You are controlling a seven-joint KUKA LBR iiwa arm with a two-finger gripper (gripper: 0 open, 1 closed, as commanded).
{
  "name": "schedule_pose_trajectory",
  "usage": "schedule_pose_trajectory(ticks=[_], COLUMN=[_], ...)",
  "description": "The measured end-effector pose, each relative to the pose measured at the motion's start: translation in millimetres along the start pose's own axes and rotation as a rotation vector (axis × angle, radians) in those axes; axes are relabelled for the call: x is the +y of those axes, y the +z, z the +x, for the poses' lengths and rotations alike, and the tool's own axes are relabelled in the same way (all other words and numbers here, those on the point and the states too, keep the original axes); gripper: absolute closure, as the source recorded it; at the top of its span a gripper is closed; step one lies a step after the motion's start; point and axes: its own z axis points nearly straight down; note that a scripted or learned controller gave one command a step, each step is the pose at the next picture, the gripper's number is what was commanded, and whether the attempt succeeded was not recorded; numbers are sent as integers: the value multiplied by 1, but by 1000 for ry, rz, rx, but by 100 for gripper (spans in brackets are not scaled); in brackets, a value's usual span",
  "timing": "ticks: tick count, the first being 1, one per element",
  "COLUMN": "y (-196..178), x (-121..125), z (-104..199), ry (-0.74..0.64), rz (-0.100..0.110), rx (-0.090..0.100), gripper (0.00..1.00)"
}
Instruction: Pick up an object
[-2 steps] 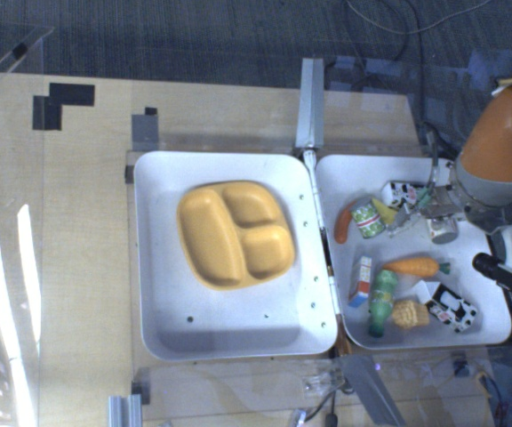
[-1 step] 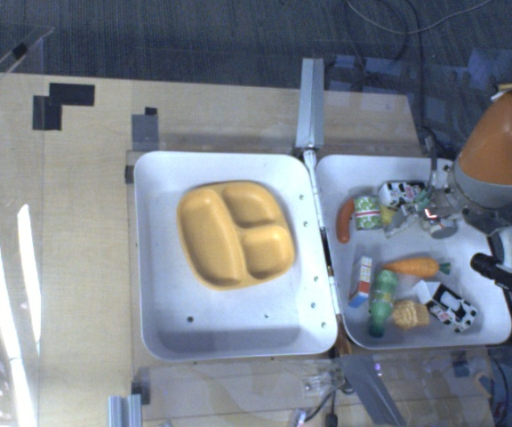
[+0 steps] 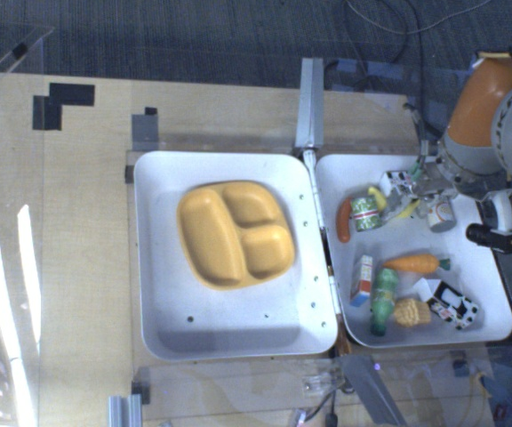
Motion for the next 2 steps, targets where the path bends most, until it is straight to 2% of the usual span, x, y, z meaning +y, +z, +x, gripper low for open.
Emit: schedule_pose_trajectory(ticks=[1,2], y=[-10,-11], x=[2,4], z=[1,6], ry=[-7,-13], rz=[-6,-7], rx=[-5,3], gripper=[100,0])
